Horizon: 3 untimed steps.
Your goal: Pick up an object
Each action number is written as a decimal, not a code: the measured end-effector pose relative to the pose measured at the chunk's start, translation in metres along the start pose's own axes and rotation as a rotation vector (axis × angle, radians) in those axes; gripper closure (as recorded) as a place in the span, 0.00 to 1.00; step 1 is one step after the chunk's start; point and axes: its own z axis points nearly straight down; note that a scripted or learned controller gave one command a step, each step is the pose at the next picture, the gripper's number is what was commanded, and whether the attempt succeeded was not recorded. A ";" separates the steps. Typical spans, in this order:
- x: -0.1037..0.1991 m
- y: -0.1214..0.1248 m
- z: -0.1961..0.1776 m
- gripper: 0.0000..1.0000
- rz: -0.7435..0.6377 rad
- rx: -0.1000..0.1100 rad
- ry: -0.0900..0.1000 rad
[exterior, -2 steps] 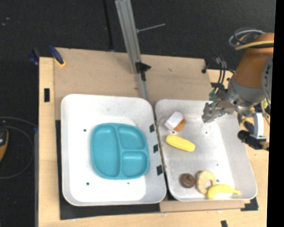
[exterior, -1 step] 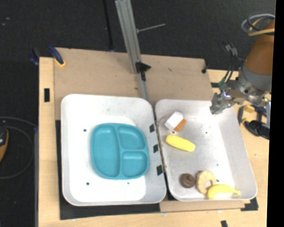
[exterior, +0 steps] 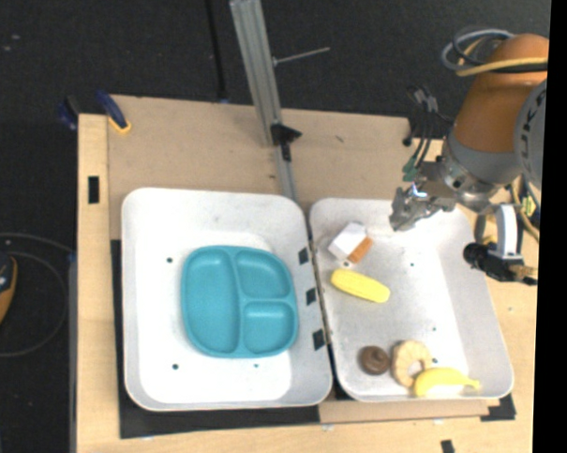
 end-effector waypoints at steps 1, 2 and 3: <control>0.052 0.011 -0.010 1.00 -0.002 -0.002 0.001; 0.104 0.026 -0.014 1.00 -0.002 -0.002 0.001; 0.159 0.032 0.002 1.00 -0.001 0.002 0.001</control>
